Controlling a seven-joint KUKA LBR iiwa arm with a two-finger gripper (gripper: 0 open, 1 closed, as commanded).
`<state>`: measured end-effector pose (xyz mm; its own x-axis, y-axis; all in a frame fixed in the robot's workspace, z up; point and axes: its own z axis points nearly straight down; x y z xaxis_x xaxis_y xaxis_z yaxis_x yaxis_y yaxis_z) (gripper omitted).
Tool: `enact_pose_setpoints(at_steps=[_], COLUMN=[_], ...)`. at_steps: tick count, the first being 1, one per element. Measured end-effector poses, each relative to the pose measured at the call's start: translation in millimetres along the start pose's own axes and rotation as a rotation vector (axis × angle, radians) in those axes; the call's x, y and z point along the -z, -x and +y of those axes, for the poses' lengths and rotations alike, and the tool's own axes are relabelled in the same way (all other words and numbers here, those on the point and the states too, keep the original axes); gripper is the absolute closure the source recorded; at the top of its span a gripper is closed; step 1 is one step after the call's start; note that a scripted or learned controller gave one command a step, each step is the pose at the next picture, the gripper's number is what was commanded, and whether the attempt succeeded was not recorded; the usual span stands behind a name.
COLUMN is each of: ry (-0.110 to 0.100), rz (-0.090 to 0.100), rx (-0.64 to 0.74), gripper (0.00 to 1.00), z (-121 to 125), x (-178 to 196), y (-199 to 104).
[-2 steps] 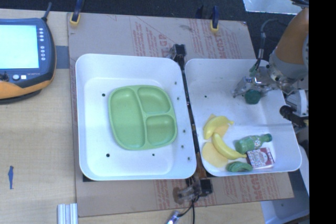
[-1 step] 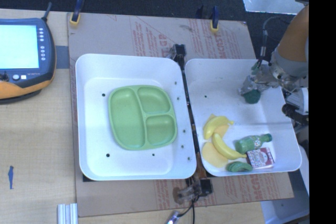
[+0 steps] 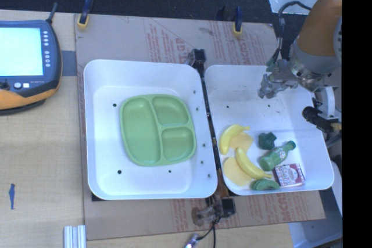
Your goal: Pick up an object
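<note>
Yellow bananas (image 3: 243, 151), green bottle (image 3: 276, 154) and red carton (image 3: 289, 175) clustered together.

Divided plate (image 3: 157, 129) in left bin (image 3: 99, 75)

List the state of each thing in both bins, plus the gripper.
Green divided plastic plate: flat in left white bin.
Yellow toy bananas: lying loose in right white bin.
Green toy bottle: on its side.
Red carton: lying flat.
Gripper: above right bin, holding nothing.

Arm (image 3: 317, 26) reaches in from right, wrist bent down; hand (image 3: 268, 90) low.
</note>
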<state>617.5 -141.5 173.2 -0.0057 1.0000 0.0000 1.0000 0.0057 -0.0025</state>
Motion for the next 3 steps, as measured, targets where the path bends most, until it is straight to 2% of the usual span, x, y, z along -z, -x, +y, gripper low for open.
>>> enact_pose_setpoints(at_steps=[1, 2, 3], ry=[-0.001, -0.003, -0.001], rz=[0.0, 0.0, 0.0], rx=[-0.001, 0.0, -0.001], gripper=[0.0, 0.0, 0.0], z=[-0.5, -55.7, -127.5], x=[-0.5, -82.3, -81.9], y=[0.4, 1.9, 34.4])
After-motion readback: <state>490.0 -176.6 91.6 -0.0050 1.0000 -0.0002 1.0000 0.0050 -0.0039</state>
